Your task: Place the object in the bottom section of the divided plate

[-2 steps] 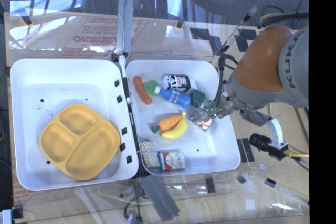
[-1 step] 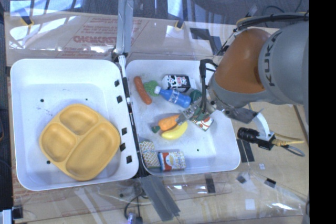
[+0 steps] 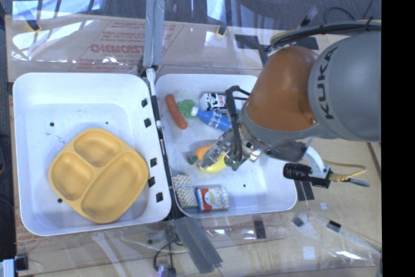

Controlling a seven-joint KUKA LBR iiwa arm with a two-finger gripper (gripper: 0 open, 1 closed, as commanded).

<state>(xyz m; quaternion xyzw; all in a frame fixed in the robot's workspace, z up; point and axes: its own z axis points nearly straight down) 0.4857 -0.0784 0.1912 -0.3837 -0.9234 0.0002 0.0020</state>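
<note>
Yellow toy [image 3: 214,164] under our gripper [image 3: 228,154] in the right bin [image 3: 272,201]; we cannot tell its grip; divided plate [image 3: 98,173] sits left.

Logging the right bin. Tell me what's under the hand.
Under the hand lies a yellow toy beside an orange piece, in the right bin. The arm covers the bin's right side, so anything there is hidden.

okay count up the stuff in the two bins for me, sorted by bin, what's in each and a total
Left bin: 1, the yellow divided plate.
Right bin: about 6, carrot, green piece, cow-print toy, blue bottle, yellow item under the gripper, small packet.
Total: about 7.
</note>
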